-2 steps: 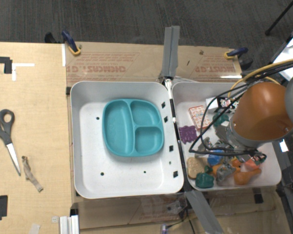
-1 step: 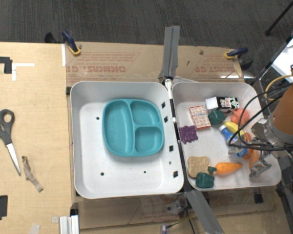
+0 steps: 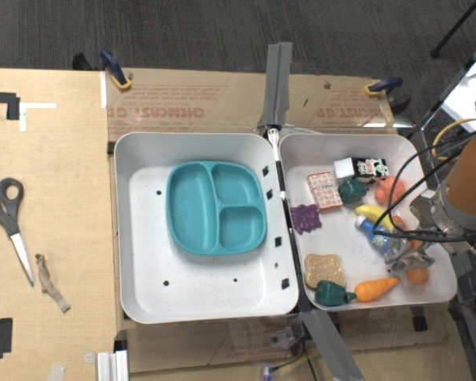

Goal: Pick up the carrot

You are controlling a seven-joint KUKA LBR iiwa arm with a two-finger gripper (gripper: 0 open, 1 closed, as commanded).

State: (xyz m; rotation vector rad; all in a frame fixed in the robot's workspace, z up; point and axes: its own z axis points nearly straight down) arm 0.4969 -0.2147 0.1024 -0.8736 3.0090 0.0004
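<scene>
Approach step. The carrot (image 3: 376, 289) lies near the front wall of the right bin (image 3: 428, 298), beside a green toy (image 3: 331, 294). The hand (image 3: 402, 250) hovers just above and behind it; its opening cannot be judged. Next: descend over the carrot body, then close

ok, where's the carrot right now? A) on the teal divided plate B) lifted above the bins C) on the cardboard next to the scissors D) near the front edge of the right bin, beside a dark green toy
D: the carrot lies low in the right bin, its tip against the dark green toy, under the toast slice.
</scene>
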